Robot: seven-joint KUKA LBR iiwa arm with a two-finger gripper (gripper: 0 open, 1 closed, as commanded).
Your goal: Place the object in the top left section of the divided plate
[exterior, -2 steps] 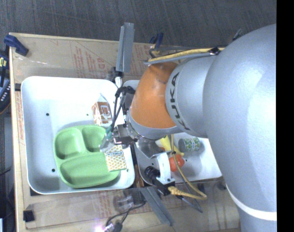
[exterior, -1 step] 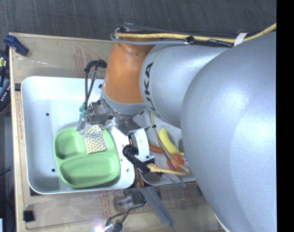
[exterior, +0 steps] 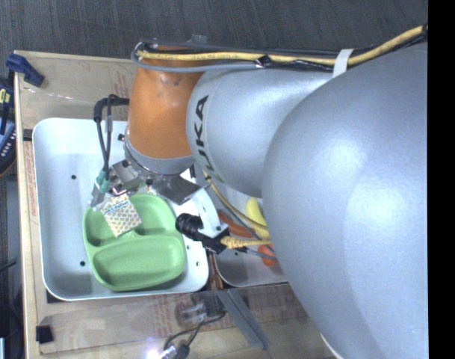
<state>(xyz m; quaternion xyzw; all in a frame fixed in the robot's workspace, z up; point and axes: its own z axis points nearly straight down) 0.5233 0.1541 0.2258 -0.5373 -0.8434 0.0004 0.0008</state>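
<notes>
A green divided plate (exterior: pixel 137 260) lies in the left white bin (exterior: pixel 55 200), toward its near side. A small patterned packet (exterior: pixel 122 215), white with blue and yellow dots, rests at the plate's upper left section, tilted. My gripper (exterior: pixel 113 189) hangs right above the packet's far edge, under the orange wrist band (exterior: pixel 160 111). The fingers are dark and mostly hidden by the wrist hardware, so their state is unclear, and whether they touch the packet is unclear too.
The grey arm covers most of the right bin (exterior: pixel 238 275), where yellow and orange-red objects (exterior: pixel 255 223) peek out beneath it. Cables (exterior: pixel 212 238) hang off the wrist over the plate's right rim. A blue clamp (exterior: pixel 22 69) sits at the bench's far left corner.
</notes>
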